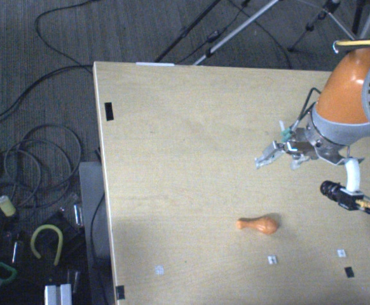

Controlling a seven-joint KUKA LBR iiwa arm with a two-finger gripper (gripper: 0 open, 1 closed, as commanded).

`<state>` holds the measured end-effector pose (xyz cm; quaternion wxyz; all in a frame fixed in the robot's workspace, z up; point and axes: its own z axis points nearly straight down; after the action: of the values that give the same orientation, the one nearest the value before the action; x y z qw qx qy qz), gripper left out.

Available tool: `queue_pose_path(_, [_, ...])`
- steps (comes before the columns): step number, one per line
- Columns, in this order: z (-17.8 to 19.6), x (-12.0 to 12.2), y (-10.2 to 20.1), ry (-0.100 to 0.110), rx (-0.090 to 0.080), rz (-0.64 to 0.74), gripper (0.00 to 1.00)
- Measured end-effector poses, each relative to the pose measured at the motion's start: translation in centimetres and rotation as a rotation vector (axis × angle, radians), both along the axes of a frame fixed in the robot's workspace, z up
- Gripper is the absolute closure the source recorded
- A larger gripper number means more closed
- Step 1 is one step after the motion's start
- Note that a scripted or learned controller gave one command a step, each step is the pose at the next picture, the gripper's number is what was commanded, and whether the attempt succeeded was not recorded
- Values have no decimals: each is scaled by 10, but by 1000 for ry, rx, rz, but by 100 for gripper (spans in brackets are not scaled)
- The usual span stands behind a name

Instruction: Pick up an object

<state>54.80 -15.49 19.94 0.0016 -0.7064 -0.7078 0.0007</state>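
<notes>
A small orange object point(259, 224), shaped like a pear with a thin neck pointing left, lies on the tan bench top point(185, 170) toward the front right. My gripper point(280, 161) hangs at the right, above and slightly right of the object and well apart from it. Its two silver fingers are spread open with nothing between them. The orange band of the arm point(347, 94) sits just behind the gripper.
Small square markers point(272, 259) dot the bench's front right corner, and a black tab point(109, 111) sits near its left edge. A black connector point(337, 193) sticks out below the wrist. Cables point(32, 164) and tripod legs point(255, 14) lie on the floor beyond the bench.
</notes>
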Motion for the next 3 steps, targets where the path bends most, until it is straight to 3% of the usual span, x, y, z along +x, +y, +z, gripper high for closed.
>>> queue_pose_path(1, [-112,64,-33,-1,-2,129,0])
queue_pose_path(2, [-116,100,38,-2,-2,220,0])
queue_pose_path(3, [-108,100,39,-2,-1,221,100])
